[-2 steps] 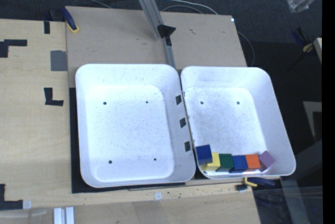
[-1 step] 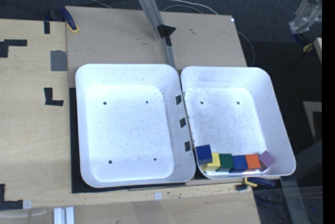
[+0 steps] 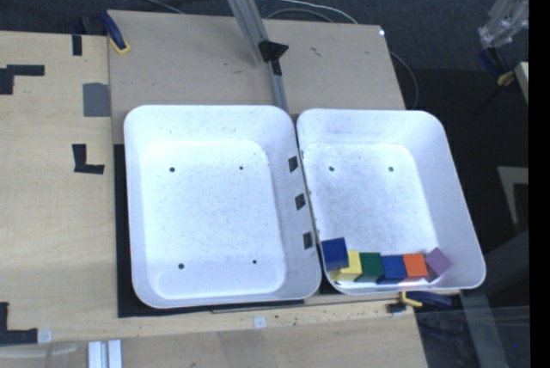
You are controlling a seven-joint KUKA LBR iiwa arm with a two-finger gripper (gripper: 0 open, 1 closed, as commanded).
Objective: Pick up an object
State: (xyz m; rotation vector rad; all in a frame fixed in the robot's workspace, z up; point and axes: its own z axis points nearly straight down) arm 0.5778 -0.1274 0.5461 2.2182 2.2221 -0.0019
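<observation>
While the pincer (image 3: 505,18) hangs top right, blocks (image 3: 382,264) lie well apart

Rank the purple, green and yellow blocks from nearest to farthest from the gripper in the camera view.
1. Purple block: right end of the row along the right bin's near wall, closest to the gripper at upper right.
2. Green block: mid-row.
3. Yellow block: toward the row's left end, farthest.

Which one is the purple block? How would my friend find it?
Look at the right white bin, then along its near edge, where a row of coloured blocks sits. The purple block is at the row's right end, beside the orange block, and is turned at an angle.
</observation>
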